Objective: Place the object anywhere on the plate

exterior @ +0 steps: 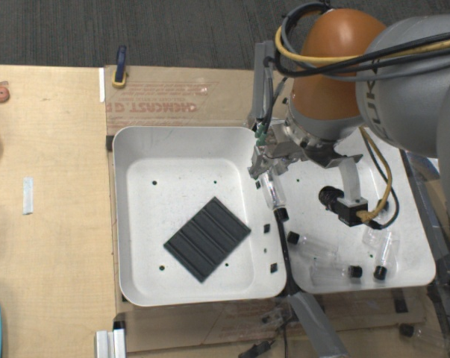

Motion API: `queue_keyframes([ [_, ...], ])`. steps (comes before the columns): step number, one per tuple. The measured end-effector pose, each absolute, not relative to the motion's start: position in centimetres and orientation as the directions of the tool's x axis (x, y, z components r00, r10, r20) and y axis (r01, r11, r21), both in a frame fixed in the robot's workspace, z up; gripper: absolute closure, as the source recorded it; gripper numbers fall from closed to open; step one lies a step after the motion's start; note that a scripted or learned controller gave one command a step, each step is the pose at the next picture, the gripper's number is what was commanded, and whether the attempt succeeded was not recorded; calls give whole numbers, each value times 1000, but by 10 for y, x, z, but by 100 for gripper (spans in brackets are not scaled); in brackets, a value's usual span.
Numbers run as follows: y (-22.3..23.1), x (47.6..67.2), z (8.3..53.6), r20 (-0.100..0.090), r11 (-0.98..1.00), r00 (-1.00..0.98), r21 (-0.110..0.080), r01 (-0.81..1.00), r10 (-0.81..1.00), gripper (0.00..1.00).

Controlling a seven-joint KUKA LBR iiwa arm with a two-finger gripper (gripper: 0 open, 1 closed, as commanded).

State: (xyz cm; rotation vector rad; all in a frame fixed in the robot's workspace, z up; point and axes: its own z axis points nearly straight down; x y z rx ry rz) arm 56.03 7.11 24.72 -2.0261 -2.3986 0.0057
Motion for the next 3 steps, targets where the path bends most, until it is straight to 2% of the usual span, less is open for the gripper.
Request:
queue_keyframes([
  [1, 71, 560, 247, -1, 166, -166, -4, 986, 986, 0],
  [2, 69, 561, 255, -3, 165, -165, -6, 986, 986, 100],
  [3, 95, 584, 191, 1, 619, -619, -2, 786, 786, 100],
])
